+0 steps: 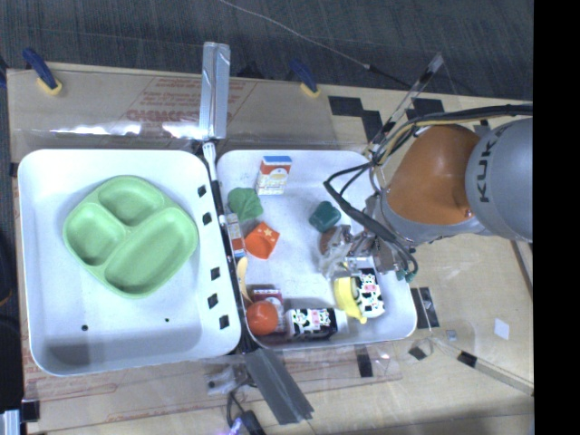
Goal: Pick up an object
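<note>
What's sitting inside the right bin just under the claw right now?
Below the claw in the right bin lie a banana and a cow-patterned carton, side by side. The arm covers the bin's right rim, so anything there is hidden.

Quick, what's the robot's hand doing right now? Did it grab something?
Hand: low in the right bin, by the banana. Open or closed, holding anything: cannot be told.

A pale green divided plate (131, 234) sits in the white left bin (54, 333). The white right bin (299, 166) holds a dark green block (244, 203), a teal block (324, 215), an orange carton (263, 240), a yellow banana (346, 299) and black-and-white cow-patterned cartons (312, 322).
</note>
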Robot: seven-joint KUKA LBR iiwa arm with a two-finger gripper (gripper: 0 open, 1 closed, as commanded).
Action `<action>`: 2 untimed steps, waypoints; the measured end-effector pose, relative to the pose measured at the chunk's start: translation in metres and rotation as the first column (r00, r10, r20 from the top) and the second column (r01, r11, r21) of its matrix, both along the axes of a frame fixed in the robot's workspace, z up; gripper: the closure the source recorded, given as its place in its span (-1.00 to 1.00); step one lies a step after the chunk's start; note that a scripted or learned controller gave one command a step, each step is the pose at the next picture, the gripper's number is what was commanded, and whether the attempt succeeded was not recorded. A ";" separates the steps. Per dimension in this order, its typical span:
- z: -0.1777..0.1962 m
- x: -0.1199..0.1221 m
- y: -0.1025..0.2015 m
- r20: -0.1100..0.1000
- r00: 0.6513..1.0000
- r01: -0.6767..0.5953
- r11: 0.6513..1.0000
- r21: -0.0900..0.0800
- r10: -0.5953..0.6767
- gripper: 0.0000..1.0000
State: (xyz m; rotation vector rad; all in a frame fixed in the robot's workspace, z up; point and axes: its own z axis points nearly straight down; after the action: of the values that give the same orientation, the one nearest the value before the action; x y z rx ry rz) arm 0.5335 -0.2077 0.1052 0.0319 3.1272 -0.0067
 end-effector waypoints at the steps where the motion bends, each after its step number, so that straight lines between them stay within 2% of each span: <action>1: 0.000 0.000 0.000 -0.001 1.000 -0.001 1.000 0.000 0.001 -1.00; 2: -0.009 -0.030 -0.001 0.004 0.996 0.090 0.996 0.002 -0.090 -1.00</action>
State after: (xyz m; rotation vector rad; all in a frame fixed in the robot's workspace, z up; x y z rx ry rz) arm 0.5033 -0.2082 0.0961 0.1723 3.1185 -0.0045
